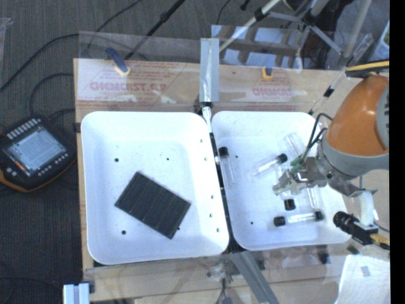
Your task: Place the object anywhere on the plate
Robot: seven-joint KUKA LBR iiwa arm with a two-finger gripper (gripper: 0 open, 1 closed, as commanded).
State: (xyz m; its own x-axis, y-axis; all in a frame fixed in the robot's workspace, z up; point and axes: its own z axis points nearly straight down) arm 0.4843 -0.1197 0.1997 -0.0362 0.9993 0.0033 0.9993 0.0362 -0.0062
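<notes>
Grey arm [354,160] with a bulging orange band, thin dark cables beside its metal hand [292,181]

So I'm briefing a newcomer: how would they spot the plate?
Look at the left white bin. The plate lies flat on its floor, turned at an angle. It is a dark ribbed rectangle, unlike the small clear tubes in the right bin.

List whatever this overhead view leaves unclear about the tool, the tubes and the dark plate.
- Tool: in the camera view its tips blur into the clear tubes, so open or shut is not readable.
- Clear tubes in the right bin: transparent on white, so their number is uncertain.
- Arm: cut off by the right edge.
- Dark plate in the left bin: fully seen, but its surface pattern is too small to make out.
</notes>
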